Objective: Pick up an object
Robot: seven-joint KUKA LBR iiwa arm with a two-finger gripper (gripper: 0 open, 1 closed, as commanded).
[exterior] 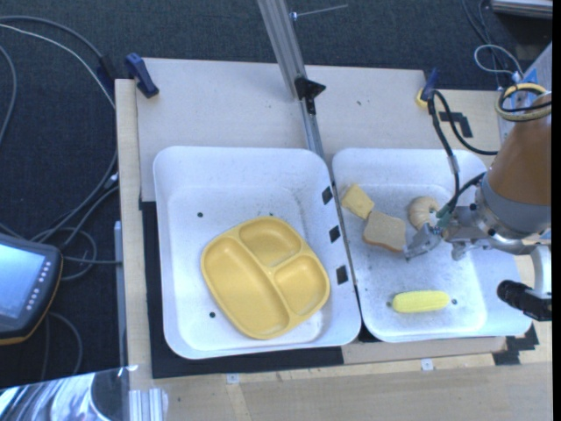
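Dark carpet floor with cables around pale wooden bench.

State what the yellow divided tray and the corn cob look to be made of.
Divided tray: likely moulded plastic, matte yellow; uniform colour, rounded compartment ridges. Corn cob: probably toy plastic or rubber, slightly glossy; even yellow. Kernel texture is too small to confirm.
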